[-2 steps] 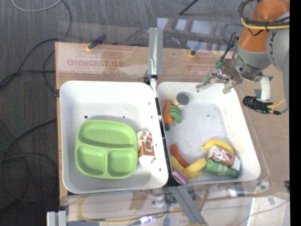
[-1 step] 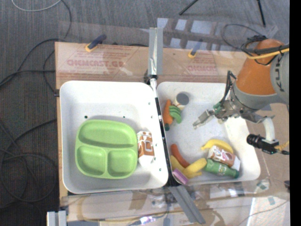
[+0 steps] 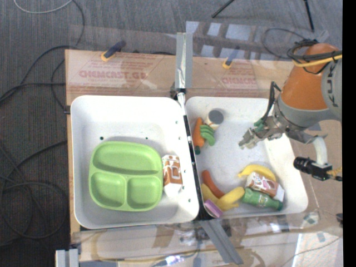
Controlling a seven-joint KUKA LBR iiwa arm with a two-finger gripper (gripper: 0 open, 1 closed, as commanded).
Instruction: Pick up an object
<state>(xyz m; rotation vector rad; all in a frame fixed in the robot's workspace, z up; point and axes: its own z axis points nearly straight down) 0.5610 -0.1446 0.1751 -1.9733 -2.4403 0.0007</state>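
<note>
Gripper (image 3: 248, 139) over right bin (image 3: 233, 107), mid-right, above bare floor; open or closed: can't tell. Carrot (image 3: 198, 133) w/ green item hugging left wall, grey disc (image 3: 216, 117) beyond. Bananas (image 3: 258, 172), green bottle (image 3: 261, 200), sausage (image 3: 211, 183) crowd near edge. Left bin (image 3: 111, 107): green divided plate (image 3: 127, 176), small carton (image 3: 172, 174) at right wall.

Even, diffuse overhead light, soft faint shadows. White bins (image 3: 133, 107) near blown out, glare streaks on clear sheet (image 3: 239, 43) at top and bottom. Overall soft focus, slightly grainy
</note>
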